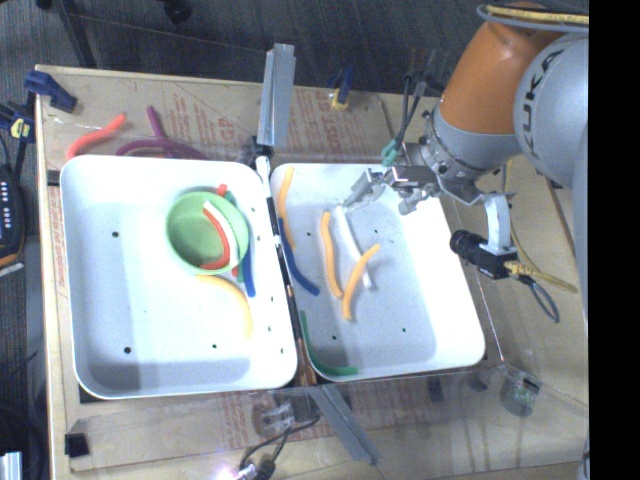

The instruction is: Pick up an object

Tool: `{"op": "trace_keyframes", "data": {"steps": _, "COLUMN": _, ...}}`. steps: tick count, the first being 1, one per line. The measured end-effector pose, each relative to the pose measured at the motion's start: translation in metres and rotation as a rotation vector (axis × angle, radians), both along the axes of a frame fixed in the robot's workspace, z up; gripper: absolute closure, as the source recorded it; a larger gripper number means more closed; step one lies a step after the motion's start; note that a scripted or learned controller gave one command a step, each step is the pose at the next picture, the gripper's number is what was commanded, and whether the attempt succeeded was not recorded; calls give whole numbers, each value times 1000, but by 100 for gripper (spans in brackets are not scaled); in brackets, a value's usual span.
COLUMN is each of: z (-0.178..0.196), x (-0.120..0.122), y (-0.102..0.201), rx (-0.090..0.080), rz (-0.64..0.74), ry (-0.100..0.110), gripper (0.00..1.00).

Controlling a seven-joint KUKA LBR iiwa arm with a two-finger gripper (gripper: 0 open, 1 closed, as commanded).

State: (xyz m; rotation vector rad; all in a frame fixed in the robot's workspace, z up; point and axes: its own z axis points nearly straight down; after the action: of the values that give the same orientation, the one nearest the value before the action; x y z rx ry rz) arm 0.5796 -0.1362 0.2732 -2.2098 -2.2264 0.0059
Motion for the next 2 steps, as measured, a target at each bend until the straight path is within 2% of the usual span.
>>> {"op": "trace_keyframes", "data": {"steps": 1, "z": -104, "x": -37, "y": -1, "rx": -1, "rz": -40, "ry": 0, "gripper": 0}}
{"op": "trace_keyframes", "data": {"steps": 2, "z": -180, "x": -44, "y": -8, "rx": 3, "rz": 23, "ry": -3, "gripper": 0}}
